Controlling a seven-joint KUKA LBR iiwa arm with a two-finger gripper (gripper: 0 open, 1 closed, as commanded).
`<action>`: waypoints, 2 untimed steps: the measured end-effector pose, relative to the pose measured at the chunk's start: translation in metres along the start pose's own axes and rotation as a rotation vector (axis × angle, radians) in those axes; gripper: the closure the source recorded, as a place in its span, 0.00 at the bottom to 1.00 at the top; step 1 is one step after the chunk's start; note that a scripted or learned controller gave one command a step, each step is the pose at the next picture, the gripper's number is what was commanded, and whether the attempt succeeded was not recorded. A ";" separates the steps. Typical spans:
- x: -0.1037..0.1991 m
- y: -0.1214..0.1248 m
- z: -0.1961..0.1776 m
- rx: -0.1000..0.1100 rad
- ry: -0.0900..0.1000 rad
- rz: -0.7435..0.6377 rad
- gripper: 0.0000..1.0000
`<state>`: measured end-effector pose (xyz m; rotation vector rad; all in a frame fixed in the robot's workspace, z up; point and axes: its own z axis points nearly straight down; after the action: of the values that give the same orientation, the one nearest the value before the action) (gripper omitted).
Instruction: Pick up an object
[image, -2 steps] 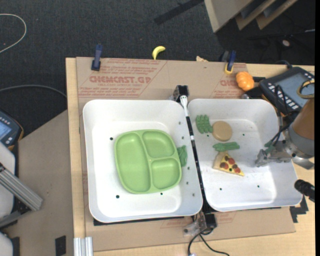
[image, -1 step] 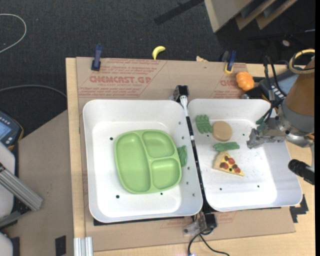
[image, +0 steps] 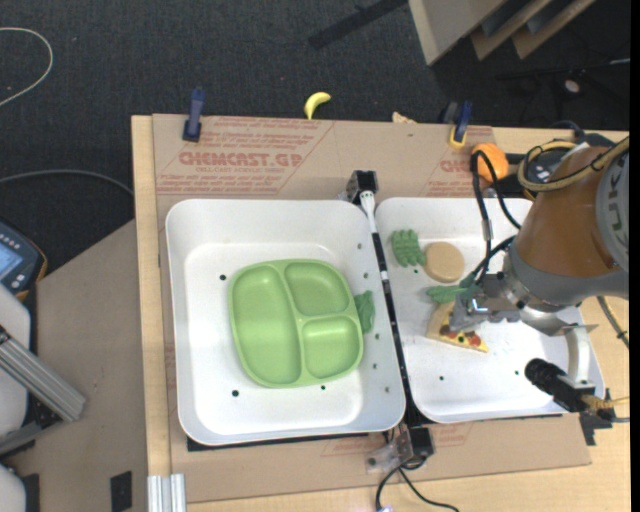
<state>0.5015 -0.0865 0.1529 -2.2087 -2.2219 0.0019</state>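
In the right bin we see the gripper low over a pizza-slice toy; whether its jaws are apart or together we cannot tell. At its eleven o'clock lie a tan disc and a green toy. A green divided plate occupies the left bin.

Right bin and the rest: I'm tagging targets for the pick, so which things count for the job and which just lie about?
For the job:
gripper
pizza slice toy
tan round piece
green leafy toy

Lying about:
green divided plate
banana
blue clamps
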 end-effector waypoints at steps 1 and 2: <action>-0.053 -0.025 0.032 -0.001 -0.006 0.012 1.00; -0.101 -0.023 0.017 -0.010 -0.010 0.010 1.00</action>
<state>0.4788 -0.1879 0.1356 -2.2301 -2.2203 0.0025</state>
